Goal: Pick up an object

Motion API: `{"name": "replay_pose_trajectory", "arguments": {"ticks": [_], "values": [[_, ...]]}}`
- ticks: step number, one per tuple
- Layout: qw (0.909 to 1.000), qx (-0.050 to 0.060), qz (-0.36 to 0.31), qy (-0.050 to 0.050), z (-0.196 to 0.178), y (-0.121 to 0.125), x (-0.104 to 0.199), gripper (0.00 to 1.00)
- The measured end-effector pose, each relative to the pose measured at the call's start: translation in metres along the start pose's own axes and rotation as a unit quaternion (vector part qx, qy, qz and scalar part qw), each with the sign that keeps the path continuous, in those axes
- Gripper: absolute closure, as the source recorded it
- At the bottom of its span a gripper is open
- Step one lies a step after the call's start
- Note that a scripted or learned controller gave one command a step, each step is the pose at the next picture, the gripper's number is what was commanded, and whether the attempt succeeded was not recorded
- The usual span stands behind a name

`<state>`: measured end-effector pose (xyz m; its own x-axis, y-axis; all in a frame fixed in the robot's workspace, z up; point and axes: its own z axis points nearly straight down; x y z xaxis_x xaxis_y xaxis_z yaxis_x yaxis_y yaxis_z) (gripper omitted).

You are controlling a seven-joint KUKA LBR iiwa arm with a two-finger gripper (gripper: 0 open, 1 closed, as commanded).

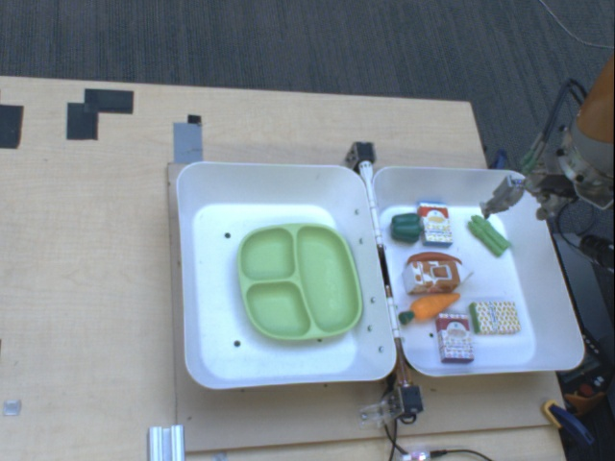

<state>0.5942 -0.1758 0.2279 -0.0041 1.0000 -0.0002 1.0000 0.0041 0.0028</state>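
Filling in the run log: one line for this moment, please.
hand above right bin far edge, near green stick | nothing seen held | green plate in left bin

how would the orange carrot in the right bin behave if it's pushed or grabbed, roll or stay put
The carrot looks rounded and tapered, so a sideways push would probably roll it in a curve rather than slide it straight. Its surface seems smooth and toy-like, so it may slip from a pinch near the narrow tip. It lies close to the packet above it, which could crowd a grasp in the right bin.
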Motion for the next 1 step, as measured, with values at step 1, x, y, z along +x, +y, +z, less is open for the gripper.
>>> {"name": "replay_pose_trajectory", "arguments": {"ticks": [1], "values": [[1.0, -0.001, -0.001, 0.0, 0.1405, -0.0046, 0.0306, 0.0]]}}
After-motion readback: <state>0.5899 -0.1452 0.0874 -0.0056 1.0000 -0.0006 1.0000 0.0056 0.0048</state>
